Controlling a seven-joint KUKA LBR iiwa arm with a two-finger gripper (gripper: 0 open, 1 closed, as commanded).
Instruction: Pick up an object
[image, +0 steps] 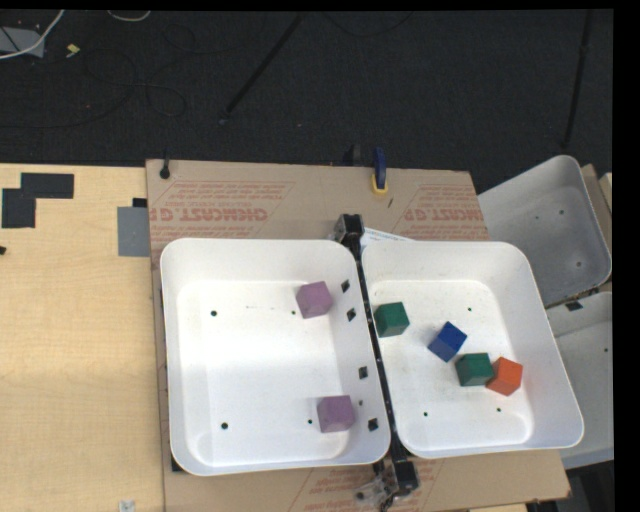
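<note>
Can't tell whether my pincer is wide or narrow from this view. Two white bins sit side by side on a brown cardboard sheet (250, 212), which lies on the pale wood surface (70, 350).

Things to pick, by bin:

Left bin (250, 380): 2 purple cubes. The upper purple cube (313, 298) is near the far side, towards the divider btwn the bins. The lower purple cube (336, 412) is near the front, just beside that same inner wall. The two are well apart.

Right bin (450, 425): 4 cubes. The first green cube (391, 319) sits close to the inner wall, on its own. The blue cube (447, 341) is near the bin's middle, turned at an angle. The second green cube (474, 369) is just below and right of the blue one, and the orange cube (505, 377) is right against it on the outer side, touching or v. nearly so.

A blue clamp (379, 170) grips the cardboard's far edge
</note>
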